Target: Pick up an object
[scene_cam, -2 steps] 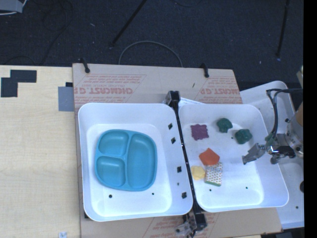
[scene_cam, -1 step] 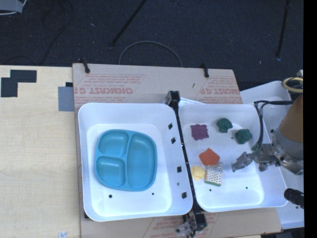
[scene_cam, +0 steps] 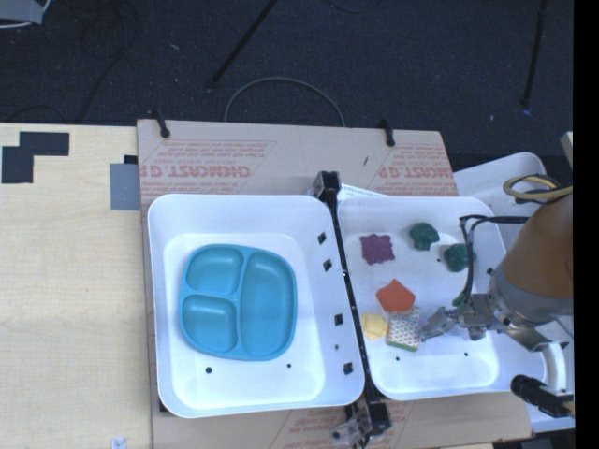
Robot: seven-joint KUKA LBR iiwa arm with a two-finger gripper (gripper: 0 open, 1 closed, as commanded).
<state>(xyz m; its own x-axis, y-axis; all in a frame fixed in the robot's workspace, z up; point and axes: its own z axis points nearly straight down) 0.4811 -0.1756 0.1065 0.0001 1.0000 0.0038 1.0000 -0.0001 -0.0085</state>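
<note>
Heads up, this one's tight. Your gripper (scene_cam: pixel 432 324) is low in the right bin (scene_cam: pixel 440 386), lower middle of the frame, with its tip right beside the mesh pad (scene_cam: pixel 404 329). I honestly can't tell how the tool is set, it's too small and grey on grey, so don't assume you've got anything in hand.

The likely target is that mesh pad, and it's crowded: the yellow piece (scene_cam: pixel 374 325) is touching or just beside it on the left, and the orange piece (scene_cam: pixel 396 296) sits just above it. The purple piece (scene_cam: pixel 376 249) and the two green bits (scene_cam: pixel 423 236) (scene_cam: pixel 457 256) are further up, out of the way. The left bin (scene_cam: pixel 178 215) has the blue plate (scene_cam: pixel 239 301), nothing to do with this.

What I'd worry about:
- the pad looks flat and thin, so a close could slide over it and come up with nothing
- coming in from the right could just shove it into the yellow piece and toward the bin's divider wall
- you could pinch two things at once, and one drops on the lift
</note>
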